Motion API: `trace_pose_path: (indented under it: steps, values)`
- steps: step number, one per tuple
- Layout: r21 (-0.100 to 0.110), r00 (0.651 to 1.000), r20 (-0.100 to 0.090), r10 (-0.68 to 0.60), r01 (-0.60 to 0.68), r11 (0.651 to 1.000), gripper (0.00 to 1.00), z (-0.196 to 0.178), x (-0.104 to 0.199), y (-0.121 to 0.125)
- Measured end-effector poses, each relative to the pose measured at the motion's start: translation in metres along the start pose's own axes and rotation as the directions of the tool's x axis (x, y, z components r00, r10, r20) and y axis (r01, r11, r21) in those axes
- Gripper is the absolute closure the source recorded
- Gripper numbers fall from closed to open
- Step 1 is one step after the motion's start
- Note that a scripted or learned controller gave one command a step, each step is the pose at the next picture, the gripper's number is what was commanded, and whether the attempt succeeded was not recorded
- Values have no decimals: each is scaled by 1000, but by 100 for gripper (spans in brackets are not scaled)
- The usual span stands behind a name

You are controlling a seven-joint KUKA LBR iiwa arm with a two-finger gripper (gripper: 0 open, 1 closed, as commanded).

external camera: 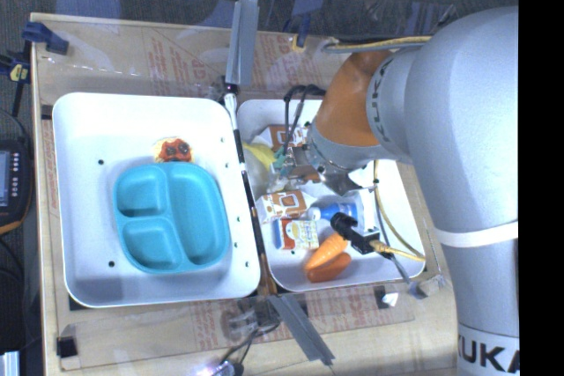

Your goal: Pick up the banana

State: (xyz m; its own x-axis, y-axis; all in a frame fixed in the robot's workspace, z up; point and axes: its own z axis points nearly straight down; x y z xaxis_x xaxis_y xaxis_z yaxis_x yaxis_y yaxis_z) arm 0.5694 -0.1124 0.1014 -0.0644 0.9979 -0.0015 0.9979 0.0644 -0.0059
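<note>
The yellow banana (261, 156) lies in the upper left part of the right bin (405, 216), partly hidden under the arm's wrist. My gripper (289, 161) reaches down right beside it, at its right end. The grey arm with its orange band (352, 110) covers much of that bin from the right. Whether anything sits between the fingers is hidden by the wrist.
The left bin (79, 128) holds a blue divided tray (169, 216) and a small orange-red item (174, 151) above it. The right bin also holds small cartons (286, 207), a blue-white pack (339, 214) and an orange carrot-like toy (328, 258). A yellow cable (392, 242) loops near the bin's right side.
</note>
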Motion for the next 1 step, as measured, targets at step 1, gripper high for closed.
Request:
trace_pose_path:
  steps: [1]
  values:
    - [-5, 983, -1, -182, 182, 983, 100, -91, 57, 32]
